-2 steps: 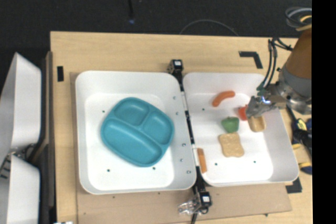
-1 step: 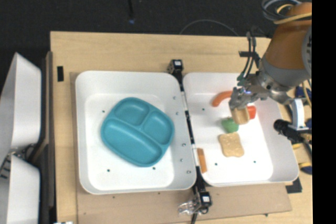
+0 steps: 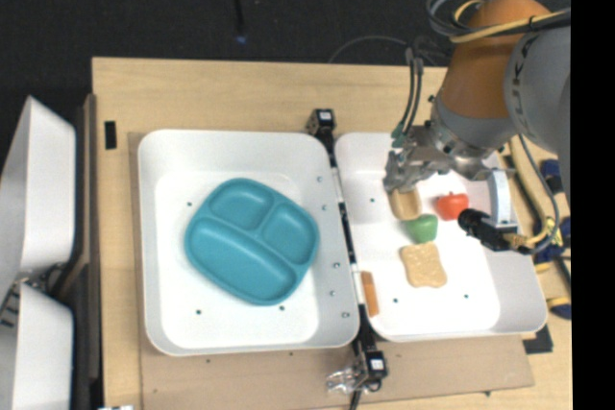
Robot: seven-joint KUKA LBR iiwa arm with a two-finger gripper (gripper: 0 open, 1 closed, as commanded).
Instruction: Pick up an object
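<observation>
No readable text, label, brand, number or sign appears on anything here.

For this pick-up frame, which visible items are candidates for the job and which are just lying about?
Part of the job:
gripper, low in the right bin
tan block at its tip
green piece
red piece
cracker-like slab
orange stick

Lying about:
teal divided plate in the left bin

Grey arm reaches in from the right — claw pointed down, wrist bent.
</observation>
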